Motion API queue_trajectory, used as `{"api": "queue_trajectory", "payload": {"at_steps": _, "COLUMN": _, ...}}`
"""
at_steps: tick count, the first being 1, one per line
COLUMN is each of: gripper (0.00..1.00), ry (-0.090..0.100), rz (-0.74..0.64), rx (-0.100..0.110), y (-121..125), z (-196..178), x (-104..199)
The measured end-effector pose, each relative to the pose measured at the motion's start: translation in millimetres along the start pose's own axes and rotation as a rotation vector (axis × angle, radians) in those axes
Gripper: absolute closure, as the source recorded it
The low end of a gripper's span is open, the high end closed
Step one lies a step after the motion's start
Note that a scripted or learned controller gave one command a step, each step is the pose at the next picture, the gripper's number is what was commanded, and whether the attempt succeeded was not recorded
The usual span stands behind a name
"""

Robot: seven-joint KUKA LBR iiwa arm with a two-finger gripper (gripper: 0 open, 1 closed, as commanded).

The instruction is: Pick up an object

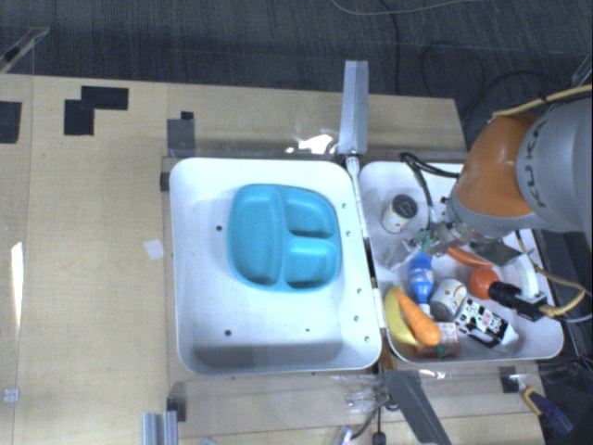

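While cluttered, right bin (547, 346); left, blue tray (283, 235).

Two shallow white plastic bins sit side by side on the desk — the left bin (199, 276) and the right bin (547, 341). The left one holds one light-blue plastic divided tray (283, 235) with three compartments. The right one holds a cluster: one yellow banana (397, 315), one orange carrot (420, 323), one small blue bottle (421, 278), one round white-and-dark cap-like piece (401, 209), one white can (451, 297) and one black-and-white patterned box (486, 323) — the rest is too crowded to count.
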State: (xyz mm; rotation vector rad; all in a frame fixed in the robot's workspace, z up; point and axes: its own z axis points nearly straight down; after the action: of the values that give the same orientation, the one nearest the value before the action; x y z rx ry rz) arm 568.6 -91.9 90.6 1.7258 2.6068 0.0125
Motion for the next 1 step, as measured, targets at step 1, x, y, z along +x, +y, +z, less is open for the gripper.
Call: {"api": "queue_trajectory", "payload": {"at_steps": 1, "gripper": 1.0, "ry": 0.002, "rz": -0.003, "rx": -0.004, "y": 3.1, "z": -11.7, "x": 1.6}}
